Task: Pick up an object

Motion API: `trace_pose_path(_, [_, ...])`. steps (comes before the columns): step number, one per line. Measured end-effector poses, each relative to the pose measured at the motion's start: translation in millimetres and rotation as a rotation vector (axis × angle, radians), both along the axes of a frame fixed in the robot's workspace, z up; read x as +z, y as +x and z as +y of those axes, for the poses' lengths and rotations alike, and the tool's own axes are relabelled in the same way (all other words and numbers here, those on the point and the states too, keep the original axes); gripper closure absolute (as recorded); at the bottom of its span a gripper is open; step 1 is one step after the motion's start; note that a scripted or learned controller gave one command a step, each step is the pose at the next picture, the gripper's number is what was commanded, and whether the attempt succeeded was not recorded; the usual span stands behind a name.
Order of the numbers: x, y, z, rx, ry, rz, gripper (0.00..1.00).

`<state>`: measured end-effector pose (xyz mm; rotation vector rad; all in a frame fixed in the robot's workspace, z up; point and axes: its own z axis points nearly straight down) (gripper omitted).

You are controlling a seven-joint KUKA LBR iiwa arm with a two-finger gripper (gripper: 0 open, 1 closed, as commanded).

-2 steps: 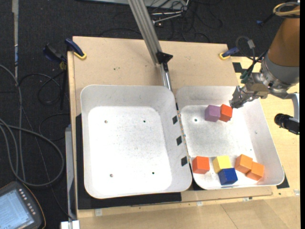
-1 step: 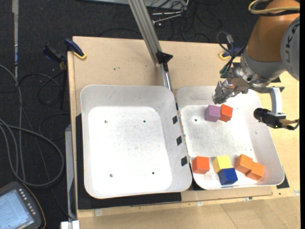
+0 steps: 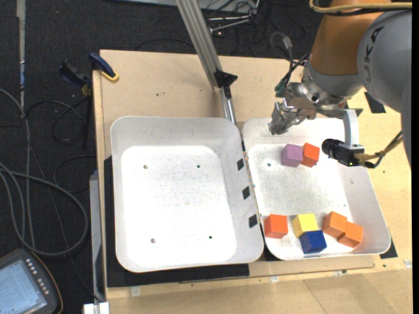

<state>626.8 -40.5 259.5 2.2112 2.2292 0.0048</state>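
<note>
Right bin (image 3: 366, 195) holds seven blocks: four orange, one purple (image 3: 292, 154), one yellow, one blue. The arm's claw (image 3: 283, 121) hangs at 11 o'clock of the purple block; its state cannot be told.

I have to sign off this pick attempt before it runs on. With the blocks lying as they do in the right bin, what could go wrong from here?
1. The purple block and an orange block touch, so a grasp may nudge or catch both.
2. The end effector is near the right bin's far rim and may clip it.
3. The yellow block and blue block sit packed together, leaving little finger room.
</note>
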Motion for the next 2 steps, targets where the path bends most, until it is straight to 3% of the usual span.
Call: trace_pose_path(2, [1.0,23.9,103.1,-0.001,0.0,0.0,1.0])
